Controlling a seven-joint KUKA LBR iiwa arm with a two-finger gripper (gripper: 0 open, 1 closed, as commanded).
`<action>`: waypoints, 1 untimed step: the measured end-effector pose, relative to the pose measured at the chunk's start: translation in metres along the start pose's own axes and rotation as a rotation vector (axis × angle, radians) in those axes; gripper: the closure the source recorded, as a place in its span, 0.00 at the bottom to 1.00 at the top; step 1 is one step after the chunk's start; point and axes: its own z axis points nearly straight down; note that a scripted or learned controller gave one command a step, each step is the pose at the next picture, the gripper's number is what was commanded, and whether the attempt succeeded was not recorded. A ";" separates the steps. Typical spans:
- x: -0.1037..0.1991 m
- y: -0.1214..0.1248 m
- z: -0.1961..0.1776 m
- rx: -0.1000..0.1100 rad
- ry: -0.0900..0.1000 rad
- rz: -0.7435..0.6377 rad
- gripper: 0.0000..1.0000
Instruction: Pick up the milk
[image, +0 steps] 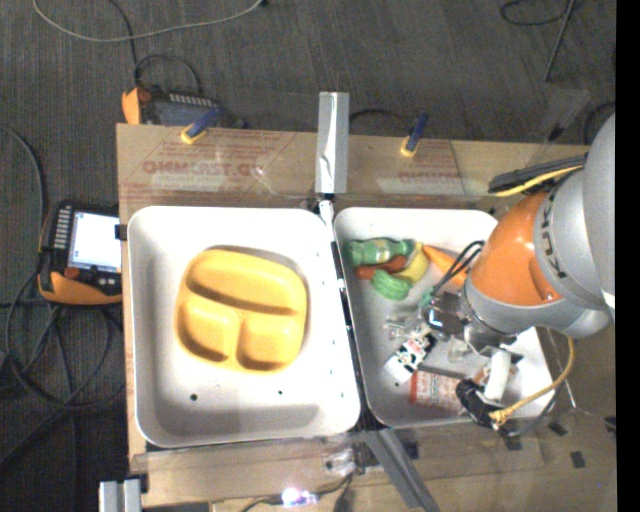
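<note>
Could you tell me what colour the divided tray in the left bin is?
Yellow: the divided tray, in the camera view.

The two white bins (150, 330) look like smooth moulded plastic with a soft sheen; in the left bin, the yellow tray (243, 308) is glossy plastic, its ridges catching light; beneath the bins, the bench (240, 165) looks like matt brown cardboard with printed lettering; between the bins, an upright strip (332, 140) looks like dull silver metal; above the right bin, the arm (580, 250) has a smooth satin grey shell, and its orange band (520, 262) shines; the floor (60, 90) around the bench is dark, rough carpet.
</note>
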 end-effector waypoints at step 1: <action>0.000 0.000 -0.009 0.002 0.000 0.000 1.00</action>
